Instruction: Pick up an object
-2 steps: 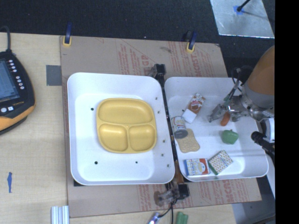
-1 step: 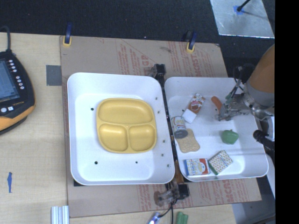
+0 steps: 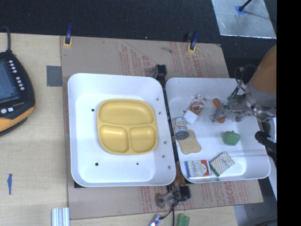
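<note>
Near the worktop's right edge, the tool [image 3: 225, 113] hangs low in the right bin [image 3: 211, 175], beside an orange carrot-like piece [image 3: 217, 102]. It's the approach step. Next comes a straight descent. Its state I cannot tell.

You get bright, even overhead light; the white bins [image 3: 117, 86] wash out slightly, shadows stay soft, and toward three o'clock the arm [image 3: 264, 79] looks blurred.

You see the divided plate [image 3: 127, 125] lying in the left bin [image 3: 80, 126]; the small items, like the carton [image 3: 197, 168], lie in the right bin [image 3: 249, 166].
</note>
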Robot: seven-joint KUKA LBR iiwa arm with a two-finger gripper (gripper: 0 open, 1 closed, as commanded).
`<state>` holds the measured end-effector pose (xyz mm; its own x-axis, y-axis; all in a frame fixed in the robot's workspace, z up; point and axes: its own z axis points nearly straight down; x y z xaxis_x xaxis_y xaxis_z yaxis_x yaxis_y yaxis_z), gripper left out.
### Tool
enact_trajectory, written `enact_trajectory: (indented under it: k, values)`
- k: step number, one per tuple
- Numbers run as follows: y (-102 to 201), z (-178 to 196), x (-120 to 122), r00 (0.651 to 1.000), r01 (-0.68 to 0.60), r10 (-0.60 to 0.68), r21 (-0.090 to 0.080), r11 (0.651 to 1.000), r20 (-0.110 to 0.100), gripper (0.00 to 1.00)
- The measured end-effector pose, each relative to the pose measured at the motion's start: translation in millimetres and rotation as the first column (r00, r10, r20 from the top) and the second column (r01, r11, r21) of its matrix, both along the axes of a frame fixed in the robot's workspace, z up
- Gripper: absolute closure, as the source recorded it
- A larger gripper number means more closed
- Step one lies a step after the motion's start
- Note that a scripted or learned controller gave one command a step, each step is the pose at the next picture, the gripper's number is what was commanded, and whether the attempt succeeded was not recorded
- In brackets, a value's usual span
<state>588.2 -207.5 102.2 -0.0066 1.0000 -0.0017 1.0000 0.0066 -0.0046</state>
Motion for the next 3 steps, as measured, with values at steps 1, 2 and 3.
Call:
enact_trajectory:
  k: [1,2,3]
  values:
    - [19,-10,33,1.000,0.001,-0.001,0.001,1.000,0.003,0.00]
    - [18,0,34,1.000,0.000,0.000,0.000,1.000,0.003,1.00]
    - [72,-10,4,1.000,0.000,0.000,0.001,1.000,0.001,1.00]
